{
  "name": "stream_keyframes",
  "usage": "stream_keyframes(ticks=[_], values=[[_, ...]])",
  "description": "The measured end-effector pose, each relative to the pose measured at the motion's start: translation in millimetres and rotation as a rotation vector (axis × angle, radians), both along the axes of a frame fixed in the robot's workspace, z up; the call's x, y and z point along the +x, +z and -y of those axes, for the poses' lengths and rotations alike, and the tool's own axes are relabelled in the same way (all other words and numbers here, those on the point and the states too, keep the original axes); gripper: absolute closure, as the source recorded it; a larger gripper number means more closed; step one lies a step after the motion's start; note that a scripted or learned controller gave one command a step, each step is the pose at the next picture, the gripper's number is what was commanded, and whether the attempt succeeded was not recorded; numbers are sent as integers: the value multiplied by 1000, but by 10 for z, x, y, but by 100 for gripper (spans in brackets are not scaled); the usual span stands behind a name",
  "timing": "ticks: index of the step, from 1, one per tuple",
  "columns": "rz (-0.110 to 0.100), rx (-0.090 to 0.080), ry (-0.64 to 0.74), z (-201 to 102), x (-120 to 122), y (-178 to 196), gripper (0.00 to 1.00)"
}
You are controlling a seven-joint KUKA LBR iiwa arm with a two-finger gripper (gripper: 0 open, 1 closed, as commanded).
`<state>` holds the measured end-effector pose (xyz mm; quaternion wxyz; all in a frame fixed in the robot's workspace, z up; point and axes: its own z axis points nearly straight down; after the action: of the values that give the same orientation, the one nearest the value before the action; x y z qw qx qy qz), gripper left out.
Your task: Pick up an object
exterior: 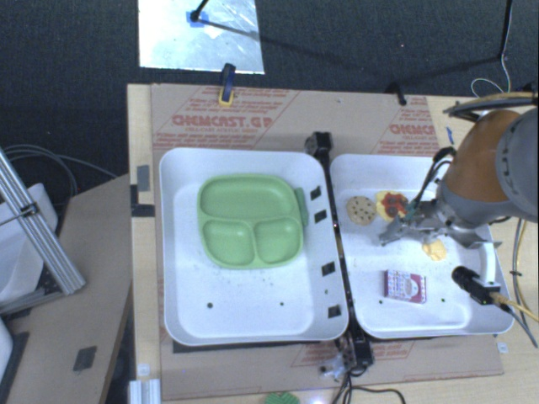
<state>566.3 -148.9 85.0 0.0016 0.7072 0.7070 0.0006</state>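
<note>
Camera view puts my gripper low in the right bin, fingers apart (gripping nothing), approaching the red-yellow toy at its eleven o'clock; next: descend, close.

Dark carpet surrounds the bench; a shiny sheet lies beyond it, cables left.

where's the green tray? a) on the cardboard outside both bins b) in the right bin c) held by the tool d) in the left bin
d: the green tray lies flat in the left bin, while the cookie and the red box sit in the right bin.
</note>
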Motion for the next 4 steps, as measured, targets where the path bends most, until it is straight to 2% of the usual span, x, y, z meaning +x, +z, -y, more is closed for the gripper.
stream_keyframes(ticks=[1, 2, 3, 4], values=[[0, 1, 3, 11, 43, 213, 0], [2, -1, 4, 304, 425, -6, 0], [15, -5, 6, 413, 826, 1273, 0], [-2, 1, -2, 587, 539, -50, 0]])
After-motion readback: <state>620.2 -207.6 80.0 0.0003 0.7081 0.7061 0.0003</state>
